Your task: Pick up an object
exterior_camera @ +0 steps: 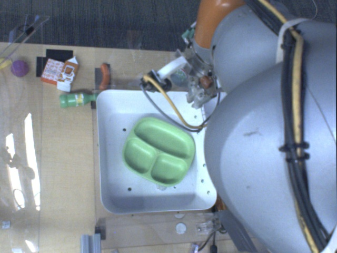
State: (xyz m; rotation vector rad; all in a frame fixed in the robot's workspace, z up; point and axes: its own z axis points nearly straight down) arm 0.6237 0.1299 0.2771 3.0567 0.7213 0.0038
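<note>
Glossy green plastic tray (159,151)

Bulky grey arm (274,141), orange band (216,9), black and yellow cables (292,115) strapped alongside

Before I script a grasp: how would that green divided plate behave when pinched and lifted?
The green divided plate looks like moulded plastic, so probably stiff and light. Its glossy, rounded rim may slip. Lying flat in the white bin, it should slide, not roll.
</note>
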